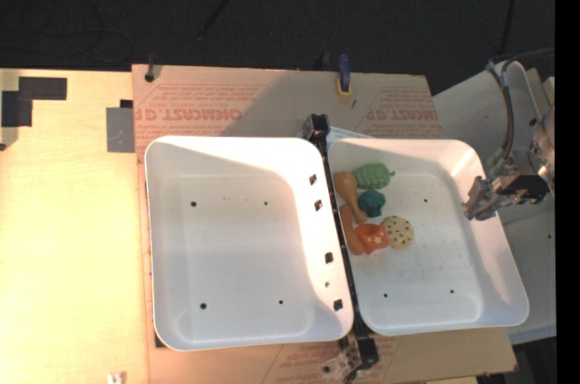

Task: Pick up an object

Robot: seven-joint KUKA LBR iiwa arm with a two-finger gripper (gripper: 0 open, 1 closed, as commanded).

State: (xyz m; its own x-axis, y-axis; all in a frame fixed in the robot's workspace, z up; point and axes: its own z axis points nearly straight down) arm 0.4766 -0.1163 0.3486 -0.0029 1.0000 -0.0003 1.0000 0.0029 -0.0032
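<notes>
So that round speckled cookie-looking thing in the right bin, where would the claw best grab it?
Probably from straight above, pinching the cookie across its upper and lower edges. It lies flat, its right side faces bare bin floor, while its left edge touches the red piece, so fingers have little room there. The gripper sits at the bin's right rim.

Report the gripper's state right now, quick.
Gripper: state cannot be told; it sits at the right bin's right edge, apart from the small objects clustered near the divider.
</notes>
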